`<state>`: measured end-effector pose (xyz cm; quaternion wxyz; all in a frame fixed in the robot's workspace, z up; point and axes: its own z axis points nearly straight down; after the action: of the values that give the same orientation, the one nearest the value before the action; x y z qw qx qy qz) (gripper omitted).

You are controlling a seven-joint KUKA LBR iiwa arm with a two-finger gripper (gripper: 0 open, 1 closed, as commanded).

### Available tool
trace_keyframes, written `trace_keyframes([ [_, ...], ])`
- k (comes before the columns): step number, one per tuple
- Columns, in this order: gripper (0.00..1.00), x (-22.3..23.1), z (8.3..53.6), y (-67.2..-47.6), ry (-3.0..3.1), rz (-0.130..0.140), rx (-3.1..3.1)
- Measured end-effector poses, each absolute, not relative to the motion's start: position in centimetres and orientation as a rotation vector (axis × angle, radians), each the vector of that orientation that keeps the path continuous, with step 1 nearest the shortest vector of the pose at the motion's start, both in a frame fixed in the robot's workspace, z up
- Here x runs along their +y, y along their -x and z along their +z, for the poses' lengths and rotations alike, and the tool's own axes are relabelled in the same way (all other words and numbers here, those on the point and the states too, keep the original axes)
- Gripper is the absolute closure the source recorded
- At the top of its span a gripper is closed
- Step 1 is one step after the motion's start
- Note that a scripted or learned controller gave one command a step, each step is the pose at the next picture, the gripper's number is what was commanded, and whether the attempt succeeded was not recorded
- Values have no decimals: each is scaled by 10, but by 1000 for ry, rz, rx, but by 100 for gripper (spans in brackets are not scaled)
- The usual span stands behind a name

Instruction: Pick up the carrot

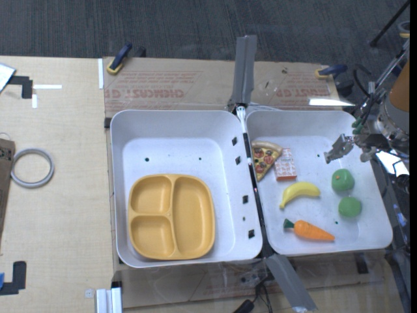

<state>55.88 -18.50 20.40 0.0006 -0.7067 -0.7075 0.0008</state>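
Note:
The carrot [314, 231] is orange with a green stub at its left end. It lies flat near the front edge of the right bin [306, 126]. My gripper [355, 150] hangs over the bin's back right part, just beyond a green apple [343, 180] and well away from the carrot. Its fingers [337, 149] stand open with nothing between them.
The right bin also holds a banana [299, 193], a pizza slice [264, 159], a small red and white box [285, 165] and a second green fruit [350, 207] right of the carrot. In the left bin [124, 175] rests a yellow divided plate [172, 215]. A tape roll [30, 167] lies on the bench at left.

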Motion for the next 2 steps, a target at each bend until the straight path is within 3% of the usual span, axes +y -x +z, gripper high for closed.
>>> trace_keyframes([
  [1,0,-159,131,-481,2150,3,-2286],
  [2,0,-99,130,-477,2535,3,-1852],
])
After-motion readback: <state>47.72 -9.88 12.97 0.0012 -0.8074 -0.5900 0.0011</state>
